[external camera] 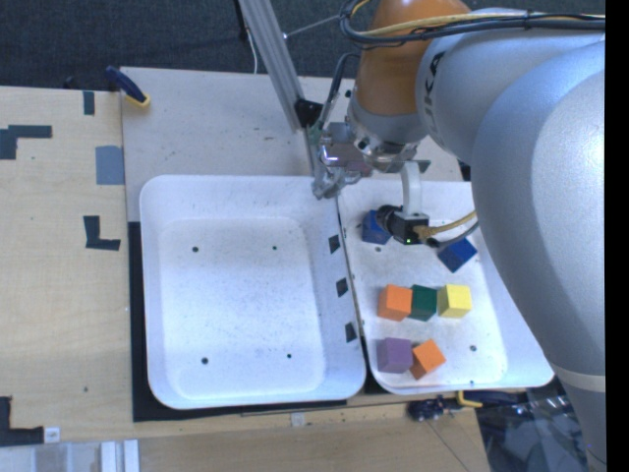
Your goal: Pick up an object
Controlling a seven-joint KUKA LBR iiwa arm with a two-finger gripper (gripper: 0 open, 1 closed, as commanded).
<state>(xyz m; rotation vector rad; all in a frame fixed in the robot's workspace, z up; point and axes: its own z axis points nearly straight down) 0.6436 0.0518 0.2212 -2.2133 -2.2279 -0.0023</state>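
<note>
The right bin [523, 366] holds several small blocks. A blue block [373, 228] lies near its back left, and a second blue block [457, 255] sits further right. An orange block [395, 301], a green block [424, 302] and a yellow block [454, 300] form a row in the middle. In front of them are a purple block [395, 354] and another orange block [428, 358]. My gripper [323, 183] hangs at the back end of the divide between the two bins, left of the first blue block. No block is visible in it.
The left bin [149, 214] lies beside the right one. A slanted metal post [271, 42] rises behind the bins, close to the gripper. A blue and yellow clamp [128, 85] lies at the bench's back left. The arm covers the right bin's back right.
</note>
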